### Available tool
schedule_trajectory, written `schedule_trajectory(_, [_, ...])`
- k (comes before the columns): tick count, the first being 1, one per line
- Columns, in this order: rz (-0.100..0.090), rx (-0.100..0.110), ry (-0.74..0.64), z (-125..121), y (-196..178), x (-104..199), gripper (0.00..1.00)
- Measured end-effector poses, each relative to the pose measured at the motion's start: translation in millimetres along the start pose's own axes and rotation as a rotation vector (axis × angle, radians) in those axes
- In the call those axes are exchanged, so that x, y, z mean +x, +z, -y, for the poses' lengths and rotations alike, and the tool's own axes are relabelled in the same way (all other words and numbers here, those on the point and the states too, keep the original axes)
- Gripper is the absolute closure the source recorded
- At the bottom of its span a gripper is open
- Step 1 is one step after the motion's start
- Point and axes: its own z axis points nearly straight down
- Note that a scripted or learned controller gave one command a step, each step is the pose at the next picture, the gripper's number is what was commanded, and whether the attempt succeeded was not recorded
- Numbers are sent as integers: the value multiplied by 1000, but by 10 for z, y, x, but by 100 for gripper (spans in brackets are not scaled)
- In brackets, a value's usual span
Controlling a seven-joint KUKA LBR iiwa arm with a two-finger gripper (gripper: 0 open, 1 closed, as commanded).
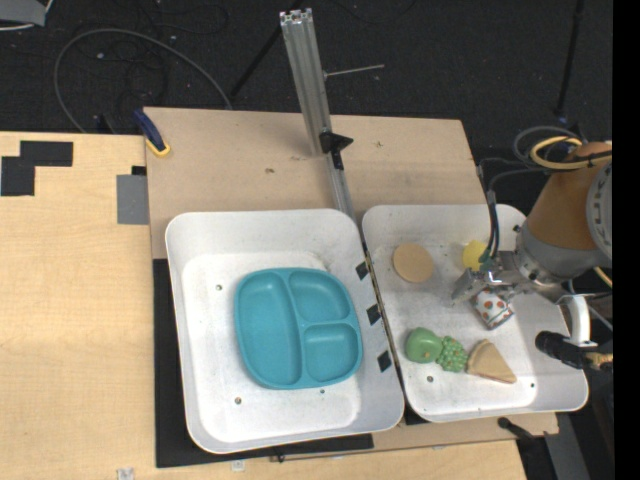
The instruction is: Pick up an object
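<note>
Small red-and-white object (493, 311) directly beneath the pincer (487, 290), grip state indiscernible.

Your arm (575, 208) comes in from the right edge of the frame, at mid height, its grey body and orange band filling the right side and sloping down toward the left. The wrist tapers into the gripper (487, 286), which sits right of the frame's centre, pointing down and to the left. You can make out metal fingers (466, 286) splayed at its tip, but not clearly enough to judge their spread
</note>
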Motion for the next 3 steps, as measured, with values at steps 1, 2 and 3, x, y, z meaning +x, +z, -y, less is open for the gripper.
schedule_trajectory(1, [-2,-7,0,-18,-106,7,100])
schedule_trajectory(2, [1,-2,1,-37,-742,-20,100])
schedule_trajectory(3, [1,-2,-1,-96,-1204,1,100])
